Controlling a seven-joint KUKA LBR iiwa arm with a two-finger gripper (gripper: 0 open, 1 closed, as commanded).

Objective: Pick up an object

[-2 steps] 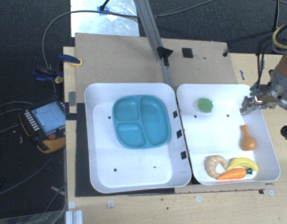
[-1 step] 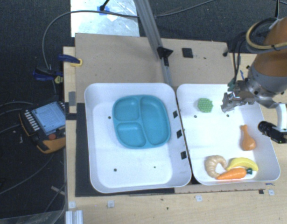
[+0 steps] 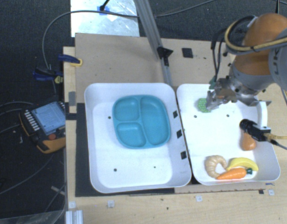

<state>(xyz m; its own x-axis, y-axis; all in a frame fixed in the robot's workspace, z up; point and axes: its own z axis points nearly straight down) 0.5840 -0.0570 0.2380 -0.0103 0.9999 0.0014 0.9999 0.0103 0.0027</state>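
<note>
two shallow white bins are set side by side on a brown bench. a blue divided plate is held in the left bin. in the right bin, the gripper is lowered just beside a small green object; how it is set cannot be told. a croissant, banana and carrot are gathered at the near edge.

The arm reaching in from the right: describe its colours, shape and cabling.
The arm has a bulky rounded orange shell above a grey metallic wrist section. Black cables loop around its upper part, with a yellowish hose running across the orange. The gripper is a small grey and dark block.
</note>
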